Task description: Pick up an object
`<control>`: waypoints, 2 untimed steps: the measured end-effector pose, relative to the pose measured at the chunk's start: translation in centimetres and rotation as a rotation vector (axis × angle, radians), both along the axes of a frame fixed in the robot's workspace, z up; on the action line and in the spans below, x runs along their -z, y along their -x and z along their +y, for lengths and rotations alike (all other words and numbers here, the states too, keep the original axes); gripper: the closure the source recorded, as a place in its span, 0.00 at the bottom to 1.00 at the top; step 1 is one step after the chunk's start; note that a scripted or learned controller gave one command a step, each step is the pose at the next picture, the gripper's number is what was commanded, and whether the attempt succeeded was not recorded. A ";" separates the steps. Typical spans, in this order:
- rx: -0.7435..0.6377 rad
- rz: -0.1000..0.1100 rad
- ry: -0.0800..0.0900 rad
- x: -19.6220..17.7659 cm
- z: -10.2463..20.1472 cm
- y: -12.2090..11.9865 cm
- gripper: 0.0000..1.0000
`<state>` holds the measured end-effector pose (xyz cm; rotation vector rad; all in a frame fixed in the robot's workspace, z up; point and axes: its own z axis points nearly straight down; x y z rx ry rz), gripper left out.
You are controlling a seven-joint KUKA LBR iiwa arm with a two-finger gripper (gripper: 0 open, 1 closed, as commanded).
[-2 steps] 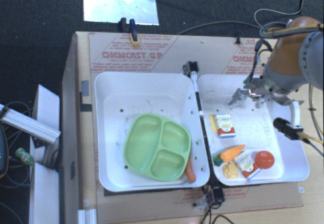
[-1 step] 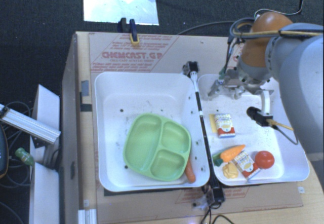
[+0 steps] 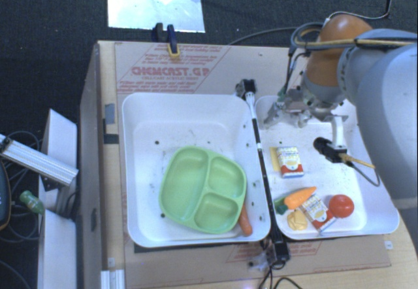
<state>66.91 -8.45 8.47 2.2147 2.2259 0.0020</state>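
My gripper [image 3: 302,111] hangs over the far part of the right bin [image 3: 377,219], under the orange wrist band. Nothing shows in its grasp. Below it in that bin lies a small yellow and red box [image 3: 288,160]. Nearer the front edge are a carrot [image 3: 300,197], a red tomato [image 3: 341,205], a second small box [image 3: 319,211], a pale yellow piece [image 3: 297,220] and a green piece [image 3: 281,204]. The left bin [image 3: 140,150] holds a green divided plate [image 3: 204,187] with a small orange sausage-like piece [image 3: 245,221] at its right edge.
The grey arm [image 3: 385,104] covers the right bin's far right side. A black rod with a clip [image 3: 256,131] runs along the wall between the bins. The bins rest on a cardboard sheet [image 3: 170,68]. A cable loops down the right bin's right side.
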 end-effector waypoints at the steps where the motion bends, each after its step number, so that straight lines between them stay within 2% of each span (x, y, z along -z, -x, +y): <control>1: 0.003 -0.006 0.003 -9.2 -5.4 0.1 0.00; 2: 0.001 0.005 -0.001 0.3 -3.2 0.2 0.00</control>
